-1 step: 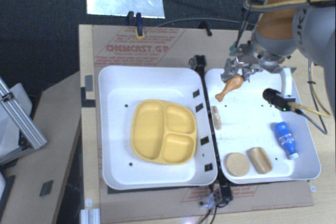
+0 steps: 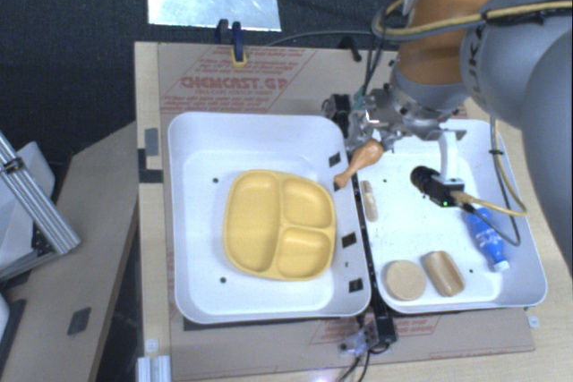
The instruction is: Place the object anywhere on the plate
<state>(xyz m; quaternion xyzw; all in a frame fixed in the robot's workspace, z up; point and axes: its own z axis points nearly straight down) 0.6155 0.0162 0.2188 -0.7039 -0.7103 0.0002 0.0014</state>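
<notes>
Transfer under way, placement pending.
Gripper [image 2: 369, 141] pinches the drumstick [image 2: 358, 162], right of the yellow plate [image 2: 277, 224]; release onto plate outstanding.

Robot test lab, not a home.
A grey industrial arm [image 2: 524, 40] reaches from 2 o'clock over a desk [image 2: 107, 183] with two white bins [image 2: 260, 134]; aluminium framing [image 2: 36, 201] stands at 9 o'clock, dark fabric backdrop [image 2: 72, 13] behind.

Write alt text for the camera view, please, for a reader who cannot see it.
The gripper holds a brown drumstick over the edge between two white bins. A yellow plate lies in the left bin; the right bin holds a blue bottle and two bread pieces.
</notes>
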